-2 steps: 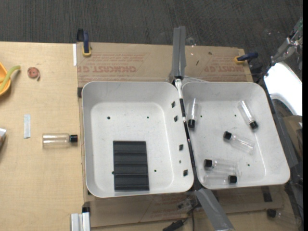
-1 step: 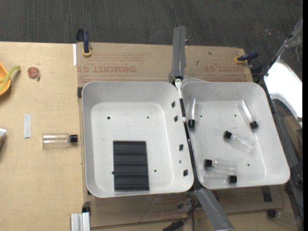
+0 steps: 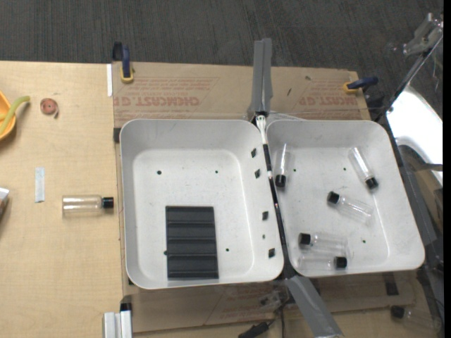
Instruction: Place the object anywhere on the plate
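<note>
Fingers: open or closed, impossible to tell.

Side by side on a brown cardboard sheet, two shallow white bins, touching along their inner walls. In the left white bin, a black ribbed rectangular plate, flat on the floor near the front edge, slightly left of the middle, bare on top.

In the right white bin, five clear plastic vials with black caps, all lying on their sides, well apart from the plate:
- one vial close along the left wall, cap toward the front
- a second vial toward the back right corner, slanted, cap toward the front
- a third vial near the middle, cap to the left
- a fourth vial near the front edge, cap to the left
- a fifth vial just beside the fourth and nearer the front edge, cap to the right

On the pale wooden bench, left of the left bin, a further clear vial with a black cap, on its side, cap toward the bin. Nearer the bench's left edge, a small pale strip. Toward the back left, a small reddish round disc and, cut off by the left edge, an orange bowl.

At the back edge of the cardboard, two blue clamps, one at the left corner and one at the right corner.
</note>
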`<state>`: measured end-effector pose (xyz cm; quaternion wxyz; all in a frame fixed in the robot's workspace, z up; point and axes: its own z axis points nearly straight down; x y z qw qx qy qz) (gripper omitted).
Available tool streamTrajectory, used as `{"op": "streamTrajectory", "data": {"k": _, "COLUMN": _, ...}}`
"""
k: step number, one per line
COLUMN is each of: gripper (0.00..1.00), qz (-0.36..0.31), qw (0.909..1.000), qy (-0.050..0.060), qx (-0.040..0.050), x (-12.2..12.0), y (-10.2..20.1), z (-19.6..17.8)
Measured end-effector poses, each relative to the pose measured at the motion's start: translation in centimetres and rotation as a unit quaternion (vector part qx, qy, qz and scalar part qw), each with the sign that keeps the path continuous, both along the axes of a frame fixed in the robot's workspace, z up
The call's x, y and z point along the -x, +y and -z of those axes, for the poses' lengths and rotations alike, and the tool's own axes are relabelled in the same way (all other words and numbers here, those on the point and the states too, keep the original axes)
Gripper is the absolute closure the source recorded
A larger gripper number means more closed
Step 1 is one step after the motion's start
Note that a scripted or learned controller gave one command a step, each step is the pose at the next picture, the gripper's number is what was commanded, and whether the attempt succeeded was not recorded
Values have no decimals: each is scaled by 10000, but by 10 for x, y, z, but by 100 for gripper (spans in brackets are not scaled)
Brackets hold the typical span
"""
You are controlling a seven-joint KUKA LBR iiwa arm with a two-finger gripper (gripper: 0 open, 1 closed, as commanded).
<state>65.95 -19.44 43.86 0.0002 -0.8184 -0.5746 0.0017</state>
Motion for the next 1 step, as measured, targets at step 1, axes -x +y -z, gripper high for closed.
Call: {"op": "streamTrajectory", "data": {"k": 1, "gripper": 0, "qz": -524, "qw": 9986, "qy": 1, "qx": -3, "x": 89, "y": -18, "z": -2}}
